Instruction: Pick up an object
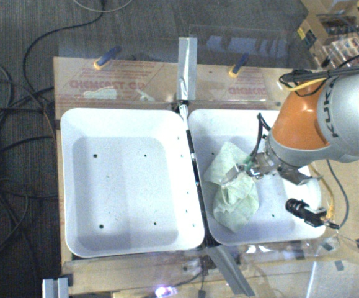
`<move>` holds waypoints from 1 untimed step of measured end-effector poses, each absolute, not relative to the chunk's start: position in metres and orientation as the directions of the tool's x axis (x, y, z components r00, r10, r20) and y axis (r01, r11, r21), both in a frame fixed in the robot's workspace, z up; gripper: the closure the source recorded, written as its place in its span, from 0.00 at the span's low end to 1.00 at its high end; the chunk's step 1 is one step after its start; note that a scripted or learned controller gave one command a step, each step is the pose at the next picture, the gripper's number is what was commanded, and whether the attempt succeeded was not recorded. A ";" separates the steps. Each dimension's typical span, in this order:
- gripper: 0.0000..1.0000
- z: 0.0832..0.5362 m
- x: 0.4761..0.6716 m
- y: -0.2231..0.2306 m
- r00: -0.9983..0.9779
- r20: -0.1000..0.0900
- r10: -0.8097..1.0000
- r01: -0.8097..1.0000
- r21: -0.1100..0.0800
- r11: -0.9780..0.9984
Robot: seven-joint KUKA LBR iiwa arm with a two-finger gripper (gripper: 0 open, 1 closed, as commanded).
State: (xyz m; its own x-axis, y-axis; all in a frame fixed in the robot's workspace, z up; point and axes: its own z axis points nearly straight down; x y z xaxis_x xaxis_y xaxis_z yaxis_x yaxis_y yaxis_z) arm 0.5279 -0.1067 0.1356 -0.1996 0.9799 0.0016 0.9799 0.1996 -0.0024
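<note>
Reaching into the right bin point(272, 228), the claw point(244, 171) is pressed against a pale green cloth point(234, 188); its grip cannot be told.

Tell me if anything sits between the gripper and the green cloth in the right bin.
Nothing visible does. The gripper is already down at the cloth, against its right edge in the right bin. No other object lies between them.
</note>
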 end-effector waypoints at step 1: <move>0.00 0.093 0.491 -0.110 -0.217 -0.007 0.976 0.976 0.020 0.217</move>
